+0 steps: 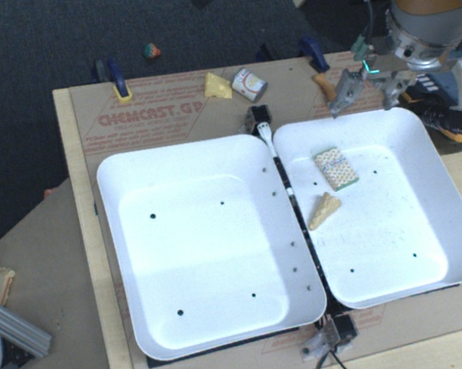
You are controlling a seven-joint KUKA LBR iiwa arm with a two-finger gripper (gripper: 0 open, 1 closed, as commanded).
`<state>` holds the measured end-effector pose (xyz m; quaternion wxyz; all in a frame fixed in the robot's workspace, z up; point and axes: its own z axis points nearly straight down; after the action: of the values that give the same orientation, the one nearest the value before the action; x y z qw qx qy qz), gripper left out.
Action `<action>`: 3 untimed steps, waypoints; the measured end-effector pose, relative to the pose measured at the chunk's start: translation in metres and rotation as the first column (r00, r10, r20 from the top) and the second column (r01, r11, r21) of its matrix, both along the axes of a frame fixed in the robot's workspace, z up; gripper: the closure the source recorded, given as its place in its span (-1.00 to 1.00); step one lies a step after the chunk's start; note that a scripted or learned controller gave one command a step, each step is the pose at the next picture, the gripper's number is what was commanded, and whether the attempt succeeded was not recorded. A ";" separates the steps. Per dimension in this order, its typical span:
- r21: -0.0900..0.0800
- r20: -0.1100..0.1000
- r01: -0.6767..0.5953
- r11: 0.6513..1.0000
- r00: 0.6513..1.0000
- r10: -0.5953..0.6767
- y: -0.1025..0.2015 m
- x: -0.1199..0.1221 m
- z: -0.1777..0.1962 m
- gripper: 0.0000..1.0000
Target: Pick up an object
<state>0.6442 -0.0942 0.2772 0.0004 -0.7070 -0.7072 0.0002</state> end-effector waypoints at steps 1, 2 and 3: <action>-0.005 0.003 0.000 1.000 1.000 0.000 -0.009 -0.009 -0.198 -1.00; -0.007 0.016 0.001 1.000 1.000 -0.001 -0.010 -0.005 -0.176 1.00; 0.004 0.015 -0.013 1.000 1.000 0.013 0.119 0.016 -0.072 1.00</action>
<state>0.6607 0.0244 0.2055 -0.0033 -0.7024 -0.7117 -0.0064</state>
